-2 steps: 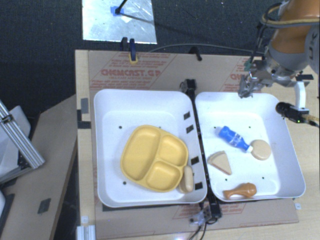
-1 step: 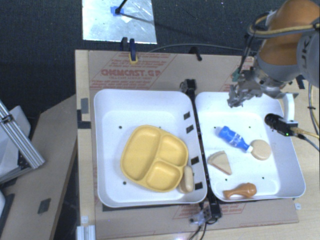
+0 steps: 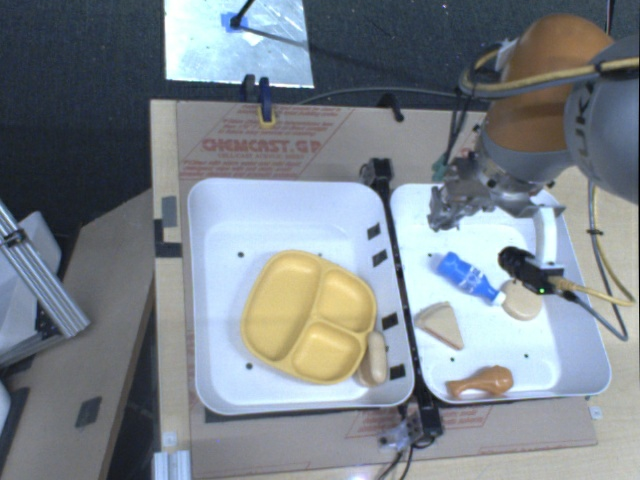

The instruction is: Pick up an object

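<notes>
Nothing is picked up yet: the gripper (image 3: 446,212) hovers at the right bin's (image 3: 580,368) far edge, its grasp impossible to tell, the blue bottle (image 3: 466,275) lying just below it, untouched.

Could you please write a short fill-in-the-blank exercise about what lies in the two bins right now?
1. The yellow divided tray lies in the ____ bin as the camera sees it.
2. The bottle in the right bin is ____ in colour.
3. The wedge-shaped piece lies between the bottle and the ____ toy drumstick.
4. The pincer hangs over the ____ bin.

Missing words: left; blue; brown; right
</notes>
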Motion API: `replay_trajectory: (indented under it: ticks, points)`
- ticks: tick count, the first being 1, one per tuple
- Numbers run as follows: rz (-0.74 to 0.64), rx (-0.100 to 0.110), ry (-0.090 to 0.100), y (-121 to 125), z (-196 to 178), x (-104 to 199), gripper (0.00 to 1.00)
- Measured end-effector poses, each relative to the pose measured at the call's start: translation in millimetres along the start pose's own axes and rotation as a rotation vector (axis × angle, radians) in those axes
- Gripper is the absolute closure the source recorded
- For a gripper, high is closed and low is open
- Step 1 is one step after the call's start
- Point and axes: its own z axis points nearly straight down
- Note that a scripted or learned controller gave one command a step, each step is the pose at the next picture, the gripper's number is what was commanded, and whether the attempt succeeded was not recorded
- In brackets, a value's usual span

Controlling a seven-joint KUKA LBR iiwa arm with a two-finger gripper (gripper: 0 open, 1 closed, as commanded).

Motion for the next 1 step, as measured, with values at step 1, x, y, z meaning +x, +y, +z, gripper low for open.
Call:
replay_trajectory:
  ticks: [1]
  points:
    - [0.001,0.001,-0.001,-21.7,13.2,37.8,1.00]
